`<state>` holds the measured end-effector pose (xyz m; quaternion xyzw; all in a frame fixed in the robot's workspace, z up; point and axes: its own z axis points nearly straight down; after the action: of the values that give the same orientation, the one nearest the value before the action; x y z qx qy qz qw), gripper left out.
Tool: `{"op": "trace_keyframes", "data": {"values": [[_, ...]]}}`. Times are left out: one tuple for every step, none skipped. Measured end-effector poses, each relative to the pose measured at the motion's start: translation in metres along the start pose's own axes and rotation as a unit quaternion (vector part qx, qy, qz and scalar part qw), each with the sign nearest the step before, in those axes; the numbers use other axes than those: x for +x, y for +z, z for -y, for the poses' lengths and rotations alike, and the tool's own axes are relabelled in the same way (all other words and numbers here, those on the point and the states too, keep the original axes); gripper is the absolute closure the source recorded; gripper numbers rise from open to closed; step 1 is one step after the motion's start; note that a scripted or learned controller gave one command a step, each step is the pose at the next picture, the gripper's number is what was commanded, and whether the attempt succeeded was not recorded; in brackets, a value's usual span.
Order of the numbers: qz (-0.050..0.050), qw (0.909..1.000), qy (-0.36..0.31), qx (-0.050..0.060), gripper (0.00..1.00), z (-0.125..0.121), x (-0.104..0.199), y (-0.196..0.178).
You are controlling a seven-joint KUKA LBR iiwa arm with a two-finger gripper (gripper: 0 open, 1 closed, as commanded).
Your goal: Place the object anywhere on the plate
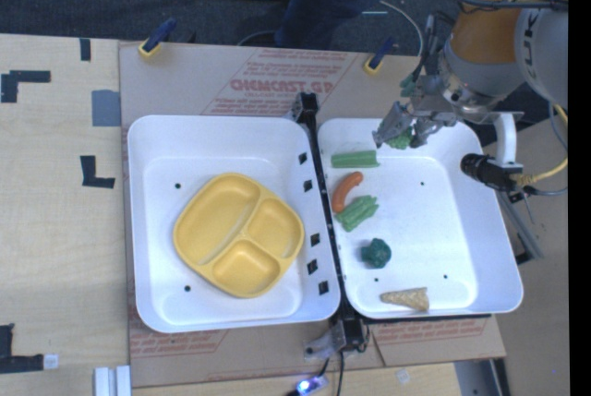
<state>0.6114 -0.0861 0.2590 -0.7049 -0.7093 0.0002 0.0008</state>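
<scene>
A small green object (400,141) shows between the fingers of the pincer (399,135), which is clenched on it above the far edge of the right bin (462,228). The piece is bright green and partly hidden by the fingers, so its shape cannot be made out.

Just below it in the same bin lies a long green stick (355,160), flat along the far wall. Nearer the divider sits an orange sausage-like piece (345,190), curved, touching a ridged green vegetable (358,212) beside it. Further toward the near side lies a dark green round lump (376,252), and near the front wall a tan cone-shaped piece (406,298).

The yellow plate (238,234), with three compartments, lies in the left bin (157,200), well apart from the held piece, with the black divider (319,200) between the bins across the way. The bins rest on a cardboard sheet (268,85) on the tabletop (55,228).
</scene>
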Motion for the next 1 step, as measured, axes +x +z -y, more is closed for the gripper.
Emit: {"op": "trace_keyframes", "data": {"values": [[0.0,1.0,0.0,0.0,1.0,0.002,0.0637,0.0096]]}}
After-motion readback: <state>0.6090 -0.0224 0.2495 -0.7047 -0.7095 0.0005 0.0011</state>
